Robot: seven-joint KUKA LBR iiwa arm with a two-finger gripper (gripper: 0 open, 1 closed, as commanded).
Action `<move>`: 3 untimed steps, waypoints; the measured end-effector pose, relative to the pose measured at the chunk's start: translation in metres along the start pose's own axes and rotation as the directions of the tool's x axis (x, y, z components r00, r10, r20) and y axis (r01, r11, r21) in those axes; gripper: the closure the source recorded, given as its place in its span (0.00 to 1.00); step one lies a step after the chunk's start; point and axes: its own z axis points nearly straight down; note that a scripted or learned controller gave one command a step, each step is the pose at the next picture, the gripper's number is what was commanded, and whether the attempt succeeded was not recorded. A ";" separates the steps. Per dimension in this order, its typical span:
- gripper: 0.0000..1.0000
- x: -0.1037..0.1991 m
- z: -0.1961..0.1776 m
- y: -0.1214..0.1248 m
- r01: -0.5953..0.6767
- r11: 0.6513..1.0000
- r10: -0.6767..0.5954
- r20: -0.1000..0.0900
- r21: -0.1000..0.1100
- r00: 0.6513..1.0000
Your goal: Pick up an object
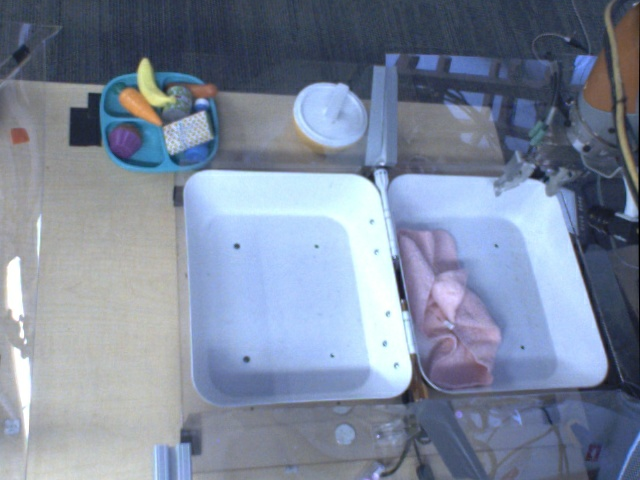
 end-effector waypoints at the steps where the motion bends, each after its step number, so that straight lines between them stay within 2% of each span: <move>1: 0.00 0.056 0.107 -0.071 0.074 0.997 -0.074 -0.001 -0.003 0.997; 2: 1.00 0.057 0.094 -0.069 0.075 0.997 -0.075 0.002 -0.010 0.997; 3: 1.00 0.003 0.107 -0.071 0.472 0.882 -0.472 0.008 -0.007 0.882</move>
